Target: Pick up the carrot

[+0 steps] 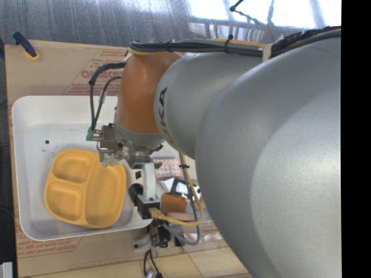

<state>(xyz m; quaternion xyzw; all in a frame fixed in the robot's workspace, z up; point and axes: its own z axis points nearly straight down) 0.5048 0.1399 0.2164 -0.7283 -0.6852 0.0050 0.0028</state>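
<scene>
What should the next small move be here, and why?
Probably shift the gripper toward the carrot. The gripper hangs over the right rim of the yellow divided plate, while what looks like the orange-brown carrot lies apart, to the view's lower right.

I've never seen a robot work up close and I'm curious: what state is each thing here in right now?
yellow divided plate: lying flat in the left white bin, all compartments empty.
left white bin: holding the plate.
orange-brown object: possibly the carrot, just right of that bin, partly hidden under the arm; whether it is held cannot be told.
arm: reaching in over the bench, covering its right side.
</scene>
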